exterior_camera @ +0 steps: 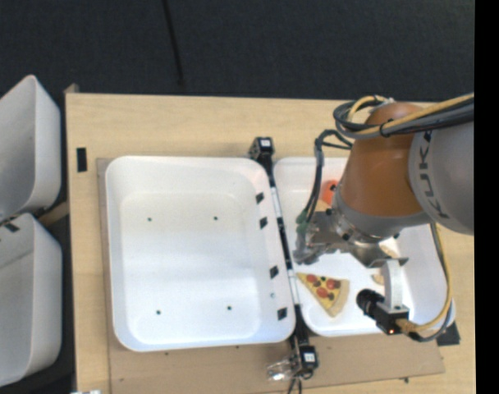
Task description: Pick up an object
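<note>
While the arm is hanging over the right bin, its gripper is hovering near the left wall. The pizza slice is lying just toward the front edge from it, long axis slanting toward the front-right corner.
</note>
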`<action>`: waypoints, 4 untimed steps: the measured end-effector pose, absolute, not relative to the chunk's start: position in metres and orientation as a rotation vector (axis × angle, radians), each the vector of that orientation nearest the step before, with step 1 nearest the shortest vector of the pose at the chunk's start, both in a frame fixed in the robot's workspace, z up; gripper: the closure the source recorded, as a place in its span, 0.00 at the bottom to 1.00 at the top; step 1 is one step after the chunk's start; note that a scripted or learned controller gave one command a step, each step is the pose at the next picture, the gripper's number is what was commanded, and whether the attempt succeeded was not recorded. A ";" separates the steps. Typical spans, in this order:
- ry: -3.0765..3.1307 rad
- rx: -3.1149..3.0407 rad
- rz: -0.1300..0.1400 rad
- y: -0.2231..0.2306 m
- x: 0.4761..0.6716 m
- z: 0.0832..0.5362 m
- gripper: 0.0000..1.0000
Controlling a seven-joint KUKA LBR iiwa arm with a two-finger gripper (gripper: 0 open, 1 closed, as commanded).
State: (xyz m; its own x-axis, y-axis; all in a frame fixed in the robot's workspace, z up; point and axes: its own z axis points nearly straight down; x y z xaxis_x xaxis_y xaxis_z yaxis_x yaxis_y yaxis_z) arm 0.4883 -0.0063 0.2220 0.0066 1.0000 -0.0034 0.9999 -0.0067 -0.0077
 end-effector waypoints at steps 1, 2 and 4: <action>-2.216 -2.233 0.003 -0.094 0.525 0.200 1.00; -2.236 -2.213 -0.012 -0.011 0.530 0.270 1.00; -2.219 -2.221 0.002 0.035 0.487 0.295 1.00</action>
